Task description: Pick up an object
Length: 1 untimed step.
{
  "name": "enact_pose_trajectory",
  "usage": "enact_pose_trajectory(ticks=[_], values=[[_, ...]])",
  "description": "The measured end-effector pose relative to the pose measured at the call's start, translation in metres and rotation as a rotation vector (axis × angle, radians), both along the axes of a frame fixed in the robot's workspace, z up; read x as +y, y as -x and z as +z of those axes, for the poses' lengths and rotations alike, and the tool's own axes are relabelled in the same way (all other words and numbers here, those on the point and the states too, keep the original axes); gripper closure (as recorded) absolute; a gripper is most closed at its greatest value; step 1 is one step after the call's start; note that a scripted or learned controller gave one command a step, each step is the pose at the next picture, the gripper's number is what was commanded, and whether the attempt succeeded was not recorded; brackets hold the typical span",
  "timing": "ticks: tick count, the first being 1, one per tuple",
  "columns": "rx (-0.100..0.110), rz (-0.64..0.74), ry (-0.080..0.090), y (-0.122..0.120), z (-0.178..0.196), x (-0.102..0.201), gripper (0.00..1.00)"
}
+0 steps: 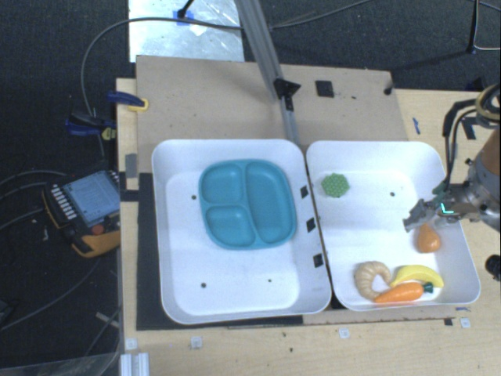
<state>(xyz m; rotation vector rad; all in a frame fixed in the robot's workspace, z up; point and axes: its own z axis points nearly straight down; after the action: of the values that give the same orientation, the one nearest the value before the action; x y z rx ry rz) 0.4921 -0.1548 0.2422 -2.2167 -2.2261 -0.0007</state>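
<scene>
In the right bin [368, 171] lie a small green bumpy ball [335, 185] at the back left, an orange round fruit [427, 240] near the right wall, and a cluster at the front: a tan croissant [370, 276], a yellow banana [419, 274] and an orange carrot [400, 292]. My gripper [425, 215] reaches in from the right and hovers directly behind and above the orange fruit, very close to it. Whether it touches the fruit I cannot tell.
The left bin [180, 233] bears a blue divided plate [247, 203]. A grey pole [266, 49] slants over the bench behind the bins. Cables, clamps and a small device [86, 202] lie on the floor to the left.
</scene>
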Motion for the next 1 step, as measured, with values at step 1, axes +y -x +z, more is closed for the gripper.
enact_pose_trajectory(ticks=[1], values=[[-0.001,0.000,0.000,-0.0003,0.0005,0.0000,0.00]])
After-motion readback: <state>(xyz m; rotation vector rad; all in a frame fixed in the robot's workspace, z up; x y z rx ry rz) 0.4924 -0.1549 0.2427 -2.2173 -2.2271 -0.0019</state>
